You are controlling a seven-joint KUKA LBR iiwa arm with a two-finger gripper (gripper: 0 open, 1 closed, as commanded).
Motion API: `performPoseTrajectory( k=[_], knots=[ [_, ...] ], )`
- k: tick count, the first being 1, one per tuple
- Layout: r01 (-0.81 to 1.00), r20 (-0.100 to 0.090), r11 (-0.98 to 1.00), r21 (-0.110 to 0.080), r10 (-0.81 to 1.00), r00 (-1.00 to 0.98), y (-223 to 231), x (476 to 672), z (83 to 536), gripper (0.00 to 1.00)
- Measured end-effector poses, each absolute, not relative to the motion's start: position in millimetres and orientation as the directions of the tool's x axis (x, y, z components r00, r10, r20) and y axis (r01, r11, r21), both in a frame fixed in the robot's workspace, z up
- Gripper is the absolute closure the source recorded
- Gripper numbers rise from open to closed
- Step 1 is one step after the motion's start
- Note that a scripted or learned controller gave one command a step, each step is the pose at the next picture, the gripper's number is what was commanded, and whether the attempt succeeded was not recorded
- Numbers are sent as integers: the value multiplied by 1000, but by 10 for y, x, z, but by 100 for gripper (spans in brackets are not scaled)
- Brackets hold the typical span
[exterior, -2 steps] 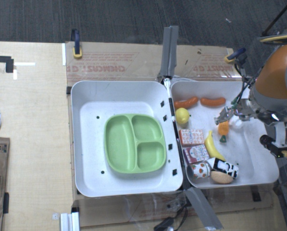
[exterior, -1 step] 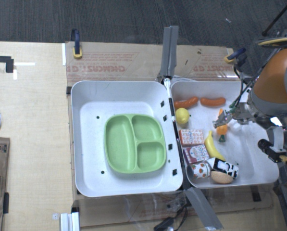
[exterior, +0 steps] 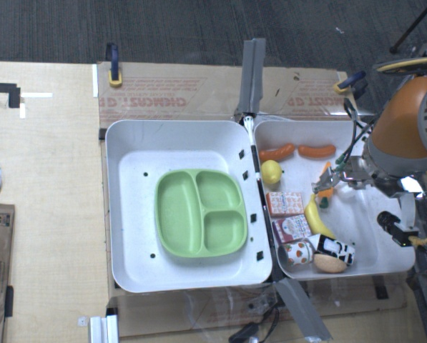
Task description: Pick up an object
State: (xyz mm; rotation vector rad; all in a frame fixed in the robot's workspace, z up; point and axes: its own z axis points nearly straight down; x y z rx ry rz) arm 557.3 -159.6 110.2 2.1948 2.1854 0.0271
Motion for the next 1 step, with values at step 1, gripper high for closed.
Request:
performPoseTrajectory(
  k=[1],
  knots=[
    [999,-19,-8,41,1000,9,-1610,5569,1194,100]
  ],
)
